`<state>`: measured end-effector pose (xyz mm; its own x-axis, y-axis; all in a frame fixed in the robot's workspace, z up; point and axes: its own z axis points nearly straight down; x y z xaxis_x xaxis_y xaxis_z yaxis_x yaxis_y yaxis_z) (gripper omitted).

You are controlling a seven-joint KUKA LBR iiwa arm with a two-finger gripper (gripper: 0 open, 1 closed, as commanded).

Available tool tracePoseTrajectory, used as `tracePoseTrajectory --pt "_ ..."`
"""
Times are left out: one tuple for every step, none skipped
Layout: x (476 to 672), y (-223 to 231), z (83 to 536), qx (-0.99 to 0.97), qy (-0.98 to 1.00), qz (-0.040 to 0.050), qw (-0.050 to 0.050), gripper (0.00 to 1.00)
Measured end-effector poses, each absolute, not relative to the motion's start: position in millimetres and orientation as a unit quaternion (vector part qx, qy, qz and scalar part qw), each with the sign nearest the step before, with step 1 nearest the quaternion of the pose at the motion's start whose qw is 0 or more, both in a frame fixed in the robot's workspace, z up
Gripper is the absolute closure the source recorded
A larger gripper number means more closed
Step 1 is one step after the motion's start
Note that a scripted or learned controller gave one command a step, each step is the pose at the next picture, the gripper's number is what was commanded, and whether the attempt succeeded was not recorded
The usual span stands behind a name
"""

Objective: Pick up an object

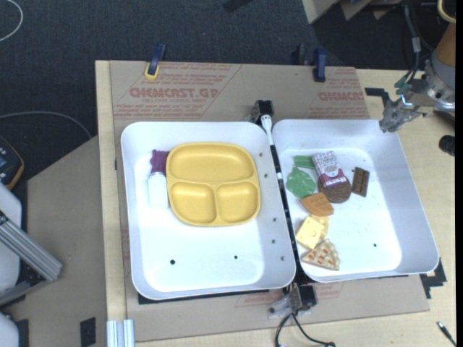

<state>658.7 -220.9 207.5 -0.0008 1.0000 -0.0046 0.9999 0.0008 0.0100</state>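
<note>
Claw [391, 121]: poised over the far right corner of the right bin [416, 194], nothing between its fingers; whether spread or closed cannot be told. Candidate objects: toy food cluster [322, 194], lying well down-left of the claw. Step: approach. Next move likely requires travel over the cluster, then descent.

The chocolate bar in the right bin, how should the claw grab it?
Probably straight from above, pinching the chocolate bar across its narrow width, on its two long edges. It lies flat and slightly apart from the other toy food, with bare bin floor to its right, so one finger fits there. The claw hovers at the bin's far corner.
</note>
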Motion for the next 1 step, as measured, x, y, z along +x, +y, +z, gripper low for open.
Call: tracePoseTrajectory --pt "659.7 -221.4 227.0 0.707 0.707 0.0011 0.003 1.0"
